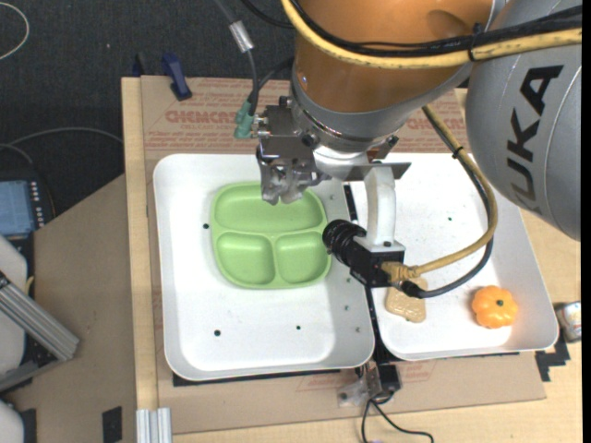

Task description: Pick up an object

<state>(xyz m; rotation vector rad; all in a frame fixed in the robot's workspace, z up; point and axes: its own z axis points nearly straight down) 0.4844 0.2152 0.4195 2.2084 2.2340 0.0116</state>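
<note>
A light green divided plate (268,238) with three compartments lies in the left bin (180,275), toward its right side. My gripper (282,190) hangs over the plate's far compartment, close to or touching its back rim. A small orange pumpkin (494,306) sits near the front right corner of the right bin (522,238). A tan, biscuit-like piece (405,305) lies at the front left of that bin, partly under a black cable fitting.
The arm's orange band and grey body cover the back of both bins. A black connector (355,247) with a yellow cable (462,257) hangs over the seam between the bins. Brown cardboard (138,155) borders the bins.
</note>
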